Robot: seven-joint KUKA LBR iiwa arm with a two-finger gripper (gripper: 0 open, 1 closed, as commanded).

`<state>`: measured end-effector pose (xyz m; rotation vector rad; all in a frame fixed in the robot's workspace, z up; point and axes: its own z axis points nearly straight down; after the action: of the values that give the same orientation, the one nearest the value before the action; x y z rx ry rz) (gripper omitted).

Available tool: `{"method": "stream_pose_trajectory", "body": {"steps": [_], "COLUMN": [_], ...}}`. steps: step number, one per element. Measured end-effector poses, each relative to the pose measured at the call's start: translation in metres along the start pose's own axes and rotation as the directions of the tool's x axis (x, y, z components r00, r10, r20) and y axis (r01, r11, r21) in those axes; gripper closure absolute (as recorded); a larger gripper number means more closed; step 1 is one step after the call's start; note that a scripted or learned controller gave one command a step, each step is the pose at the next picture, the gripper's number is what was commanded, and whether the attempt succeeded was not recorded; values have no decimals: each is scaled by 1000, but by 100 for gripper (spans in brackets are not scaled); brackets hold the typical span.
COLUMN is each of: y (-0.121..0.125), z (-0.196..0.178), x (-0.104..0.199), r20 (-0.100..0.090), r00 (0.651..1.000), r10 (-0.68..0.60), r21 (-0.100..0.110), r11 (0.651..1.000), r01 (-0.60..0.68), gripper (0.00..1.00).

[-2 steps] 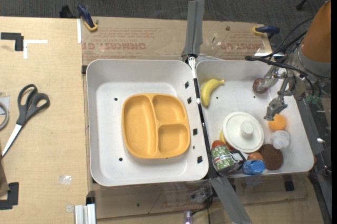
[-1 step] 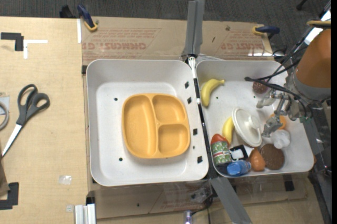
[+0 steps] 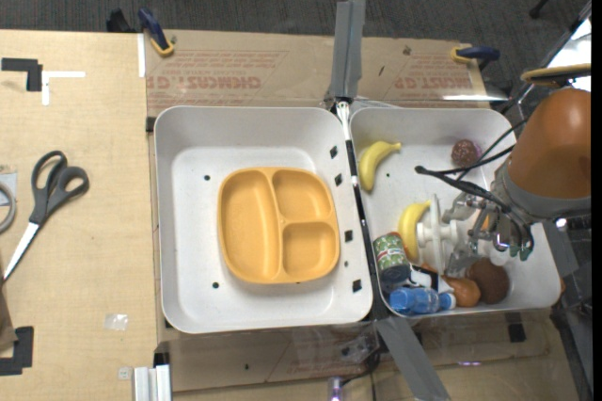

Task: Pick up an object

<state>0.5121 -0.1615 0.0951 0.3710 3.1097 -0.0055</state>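
Note:
My gripper [image 3: 444, 239] is low in the right bin [image 3: 428, 119], right beside a small yellow fruit [image 3: 410, 224] and above an orange item [image 3: 461, 293]. A banana [image 3: 375, 162] lies at the bin's far left. A dark red ball [image 3: 465, 152] rests near the far wall. A green can [image 3: 388, 250], a blue bottle [image 3: 418, 300] and a brown round object [image 3: 490, 280] crowd the near side. The gripper body and cables hide what lies under it.
The left bin [image 3: 188, 201] holds a yellow divided plate [image 3: 279, 225]. Scissors [image 3: 45, 194] lie on the wooden bench at the far left. The arm's orange band [image 3: 558, 145] hangs over the right bin's right wall. A grey bar [image 3: 347, 51] runs between the bins at the back.

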Motion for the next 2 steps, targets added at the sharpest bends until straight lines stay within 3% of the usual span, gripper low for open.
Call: {"method": "stream_pose_trajectory", "body": {"steps": [1,2], "y": [55,-5], "z": [-4,-74], "x": [39,-9], "r20": [25,-6], "r00": [999,1000], "r10": [27,-6], "r21": [-1,-2], "r11": [1000,1000], "r01": [-27,6], "gripper": [0,0]}}
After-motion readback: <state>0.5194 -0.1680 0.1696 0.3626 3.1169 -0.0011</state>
